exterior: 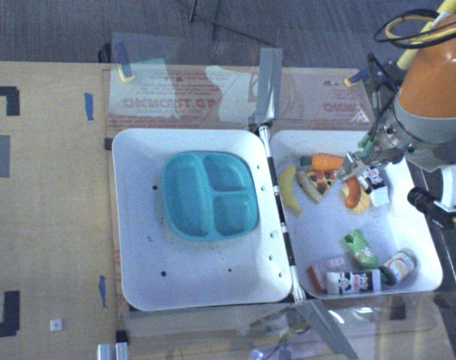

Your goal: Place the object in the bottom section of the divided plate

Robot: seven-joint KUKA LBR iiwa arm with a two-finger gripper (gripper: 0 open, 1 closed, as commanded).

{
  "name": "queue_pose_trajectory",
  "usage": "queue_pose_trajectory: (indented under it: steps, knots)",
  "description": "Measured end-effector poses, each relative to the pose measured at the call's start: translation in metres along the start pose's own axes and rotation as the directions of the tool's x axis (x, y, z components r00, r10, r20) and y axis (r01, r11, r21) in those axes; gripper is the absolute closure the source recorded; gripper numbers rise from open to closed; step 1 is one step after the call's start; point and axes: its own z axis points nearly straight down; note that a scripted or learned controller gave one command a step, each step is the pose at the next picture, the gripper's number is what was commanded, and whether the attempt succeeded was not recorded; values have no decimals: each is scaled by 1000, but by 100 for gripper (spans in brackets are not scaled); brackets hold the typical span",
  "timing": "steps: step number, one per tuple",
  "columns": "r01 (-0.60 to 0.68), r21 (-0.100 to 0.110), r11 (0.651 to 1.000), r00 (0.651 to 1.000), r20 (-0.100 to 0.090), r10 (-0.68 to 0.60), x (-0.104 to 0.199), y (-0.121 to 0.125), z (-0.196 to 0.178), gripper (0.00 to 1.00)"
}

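Near edge of right bin [430, 276]: milk bottle [353, 281], can [400, 265], green toy [361, 248]; mid bin: banana [289, 188], pizza slice [316, 183], carrot [323, 160]; gripper [355, 165] low over this cluster, finger spread not readable, nothing seen held; which piece is targeted unclear; divided plate [210, 195] well left in left bin [138, 223], sections bare; arm [430, 88] slants in from far right.

I've got one fixed camera above the wooden bench [48, 201], looking down at a slant. Mid-range: both shallow white plastic bins [205, 291] fit whole, side by side, dark carpet past the bench's far edge. Grey-and-orange arm [430, 88] enters from frame right.
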Motion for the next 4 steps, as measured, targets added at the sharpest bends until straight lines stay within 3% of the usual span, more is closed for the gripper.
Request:
queue_pose_trajectory:
  steps: [1,2,3,4]
  knots:
    - [475,-2,880,880,-2,-475,87,54,27,100]
    - [472,-1,881,881,-3,-472,145,71,61,100]
    - [627,-2,779,779,-2,-627,212,83,105,100]
    - [712,-28,702,702,15,-712,304,1,147,100]
